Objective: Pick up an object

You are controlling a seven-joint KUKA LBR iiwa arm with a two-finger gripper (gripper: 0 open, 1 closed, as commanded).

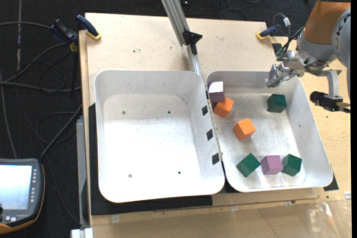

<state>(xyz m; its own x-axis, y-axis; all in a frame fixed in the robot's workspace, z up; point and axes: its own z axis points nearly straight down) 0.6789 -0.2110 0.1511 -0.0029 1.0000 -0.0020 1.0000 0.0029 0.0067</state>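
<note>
Tool [273, 81] of the grey arm hangs over the right white bin's [315, 136] far rim; its grip cannot be judged. Nearest it lies a dark green cube [276, 102], apart. Orange cubes [244, 129] sit farther left.

The arm [326, 25] is showing a rounded orange band above a grey wrist, a thin yellowish cable looping over its top. Dark cables are trailing beside the small grey metal gripper [274, 79], and a black fitting is jutting out on the right.
</note>
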